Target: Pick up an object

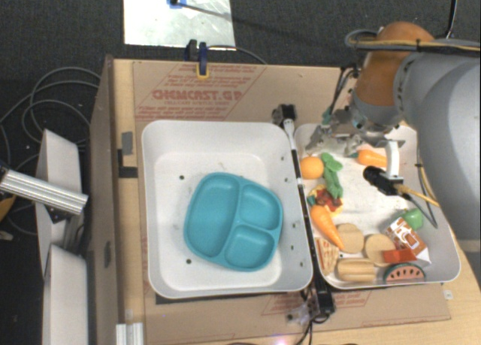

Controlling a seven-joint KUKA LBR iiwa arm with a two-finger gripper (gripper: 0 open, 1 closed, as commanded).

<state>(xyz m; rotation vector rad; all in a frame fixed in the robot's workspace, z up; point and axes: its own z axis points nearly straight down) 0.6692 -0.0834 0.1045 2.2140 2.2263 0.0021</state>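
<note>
Toy food [340, 219] lay piled in right bin [449, 261]; gripper [353, 137] hung over bin's far end, finger state unclear.

Two white bins [158, 208] sit side by side; one blue divided plate [233, 219] lies in the left; the right bin [443, 257] holds two toy carrots [327, 225], one orange [311, 167], and other play food I cannot count.

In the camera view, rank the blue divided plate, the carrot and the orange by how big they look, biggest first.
1. Blue divided plate, by far the largest, in the left bin.
2. Carrot, long and thin, in the right bin.
3. Orange, smallest, though not much smaller than the carrot in area.
</note>
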